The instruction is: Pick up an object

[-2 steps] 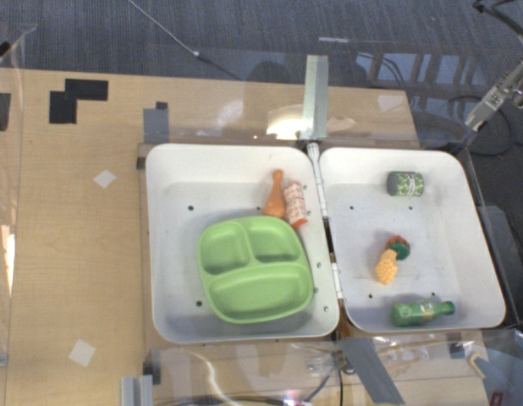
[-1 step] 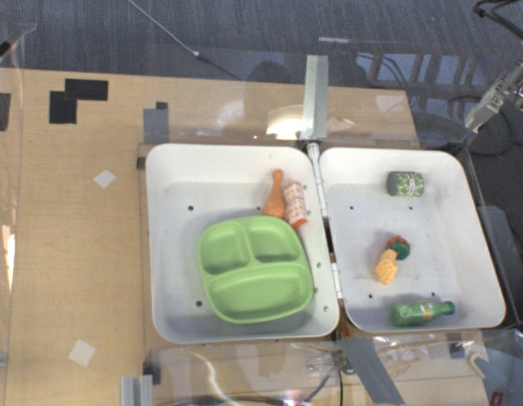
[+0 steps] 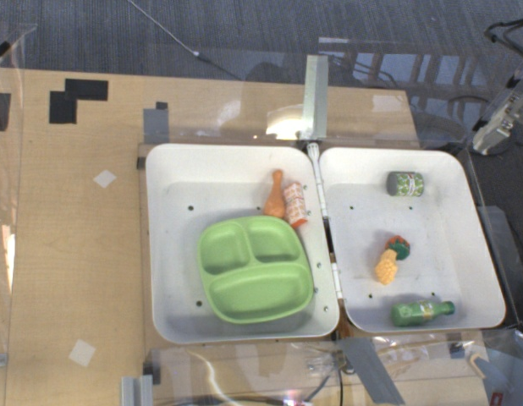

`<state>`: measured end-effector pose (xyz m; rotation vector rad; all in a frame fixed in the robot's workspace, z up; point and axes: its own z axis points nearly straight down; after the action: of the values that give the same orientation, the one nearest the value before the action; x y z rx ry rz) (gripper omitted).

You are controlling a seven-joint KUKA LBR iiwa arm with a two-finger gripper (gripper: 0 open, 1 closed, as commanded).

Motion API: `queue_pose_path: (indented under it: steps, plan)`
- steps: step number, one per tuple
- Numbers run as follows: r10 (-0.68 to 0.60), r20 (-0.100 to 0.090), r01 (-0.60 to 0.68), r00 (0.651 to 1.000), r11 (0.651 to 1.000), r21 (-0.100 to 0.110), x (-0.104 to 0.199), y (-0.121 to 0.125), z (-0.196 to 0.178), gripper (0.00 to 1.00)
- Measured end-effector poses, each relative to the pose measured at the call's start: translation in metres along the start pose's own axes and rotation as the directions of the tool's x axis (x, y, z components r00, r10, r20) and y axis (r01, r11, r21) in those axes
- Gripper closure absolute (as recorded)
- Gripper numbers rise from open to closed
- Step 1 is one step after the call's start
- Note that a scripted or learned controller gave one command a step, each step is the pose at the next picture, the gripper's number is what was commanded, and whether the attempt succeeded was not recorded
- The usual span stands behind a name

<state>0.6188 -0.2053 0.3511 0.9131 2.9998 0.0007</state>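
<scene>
The right bin [image 3: 473,227] holds three things: a small green can [image 3: 405,184] lying near the back, a yellow toy fruit with a red and green top [image 3: 388,261] in the middle, and a green bottle [image 3: 422,311] lying along the front wall. In the left bin [image 3: 164,227] a green divided plate [image 3: 255,269] lies at the centre. Behind it, by the dividing wall, lie an orange toy drumstick [image 3: 275,194] and a small red-capped bottle [image 3: 294,205]. My gripper [image 3: 497,129] hangs at the far right edge, outside the right bin's back corner and well apart from every object.
A metal post [image 3: 316,100] stands behind the seam between the bins. Black cables [image 3: 507,32] loop at the upper right. Bare wooden bench [image 3: 67,227] stretches left of the bins, with black marks at the back left.
</scene>
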Motion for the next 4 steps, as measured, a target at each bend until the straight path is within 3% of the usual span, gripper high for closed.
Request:
queue_pose_path:
  steps: [1, 2, 3, 4]
  plan:
    - [-0.146, 0.001, 0.146, 0.989, 0.989, 0.0, -0.019, 0.015, 0.01, 1.0]
    - [-0.267, 0.0, 0.267, 0.964, 0.964, 0.0, -0.009, 0.006, 0.003, 1.0]
    - [-0.364, 0.001, 0.364, 0.931, 0.931, -0.001, 0.028, -0.02, -0.007, 1.0]
    - [-0.505, 0.002, 0.505, 0.863, 0.863, -0.001, 0.002, -0.001, 0.007, 1.0]
